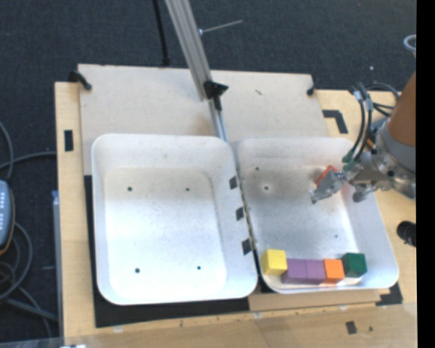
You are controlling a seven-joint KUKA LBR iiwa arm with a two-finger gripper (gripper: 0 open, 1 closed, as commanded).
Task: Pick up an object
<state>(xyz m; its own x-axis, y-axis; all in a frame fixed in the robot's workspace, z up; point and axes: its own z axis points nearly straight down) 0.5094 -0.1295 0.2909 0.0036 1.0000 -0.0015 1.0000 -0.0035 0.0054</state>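
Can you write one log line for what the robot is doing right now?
gripper over right bin | holding nothing seen | blocks along near edge | step: pick pending

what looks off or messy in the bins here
Nothing looks spilled or damaged. The blocks, yellow, purple, orange and green, sit in a tidy row along the near wall of the right bin, well away from the gripper hovering over its far-right part.

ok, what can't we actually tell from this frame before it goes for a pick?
- Gripper, camera view: small and blurred, so finger state is unreadable.
- Arm: cut off at the right, only the wrist end shows.
- Purple blocks: one or two pieces, the seam is too faint to tell.
- Block row along the right bin's near wall, yellow block to green block: touching or slightly apart, too small to judge.
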